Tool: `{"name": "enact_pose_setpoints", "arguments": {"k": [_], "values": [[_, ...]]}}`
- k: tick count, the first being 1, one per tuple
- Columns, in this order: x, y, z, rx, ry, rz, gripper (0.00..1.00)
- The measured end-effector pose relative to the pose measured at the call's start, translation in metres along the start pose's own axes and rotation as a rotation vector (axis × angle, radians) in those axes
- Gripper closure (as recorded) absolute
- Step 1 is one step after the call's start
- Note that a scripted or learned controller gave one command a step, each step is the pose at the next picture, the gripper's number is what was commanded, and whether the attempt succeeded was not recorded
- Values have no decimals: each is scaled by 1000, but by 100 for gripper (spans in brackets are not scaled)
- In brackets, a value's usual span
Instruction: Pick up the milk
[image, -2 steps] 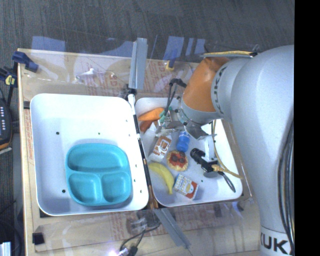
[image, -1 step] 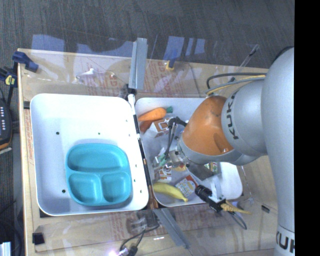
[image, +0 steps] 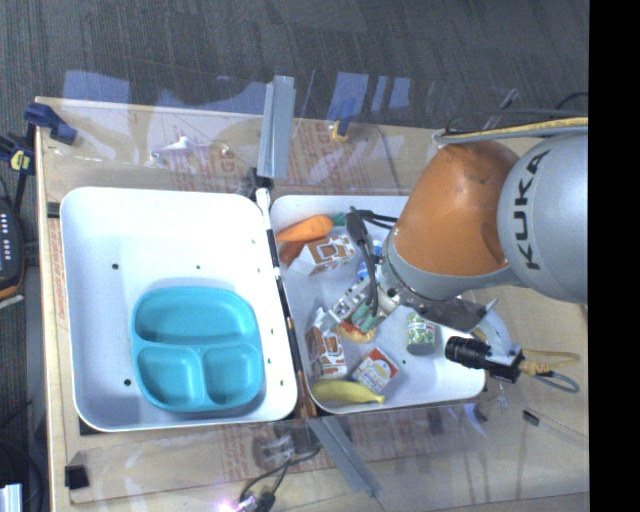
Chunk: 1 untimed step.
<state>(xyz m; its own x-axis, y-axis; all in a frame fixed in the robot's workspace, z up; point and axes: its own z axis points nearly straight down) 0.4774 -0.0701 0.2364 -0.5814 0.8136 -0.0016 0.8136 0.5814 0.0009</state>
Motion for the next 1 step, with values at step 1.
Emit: {"name": "enact_pose_setpoints", "arguments": {"k": [1], "values": [[-25,-18,-26,0,0,-430,100]]}}
